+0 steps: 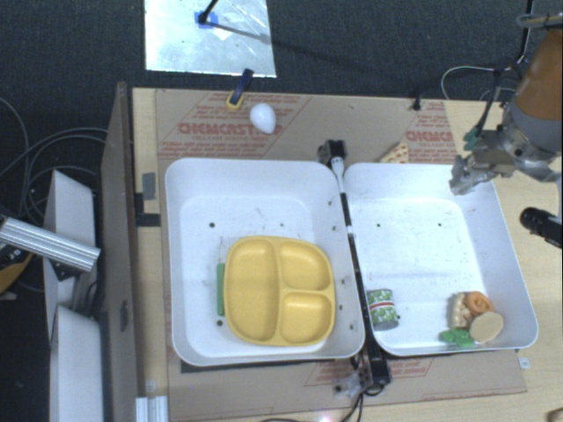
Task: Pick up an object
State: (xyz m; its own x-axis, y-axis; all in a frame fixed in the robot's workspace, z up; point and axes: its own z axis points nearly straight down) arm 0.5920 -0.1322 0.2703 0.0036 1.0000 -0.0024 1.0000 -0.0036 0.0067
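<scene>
A yellow divided plate (pixel 280 290) lies in the left bin (pixel 193 236), with a thin green stick (pixel 220 290) along its left side. In the right bin (pixel 431 236) a small green-and-white can (pixel 382 309) rests at the front left corner. A cluster of toy food (pixel 473 317), orange, tan and green, sits at the front right corner. My gripper (pixel 466 176) hangs over the back right edge of the right bin, far from both items. Nothing shows between its fingers.
A white egg-shaped object (pixel 262 117) and a small blue-and-yellow item (pixel 238 90) lie on the cardboard behind the left bin. A cracker-like piece (pixel 395 154) sits behind the right bin. A black clip (pixel 333 152) joins the bins at the back.
</scene>
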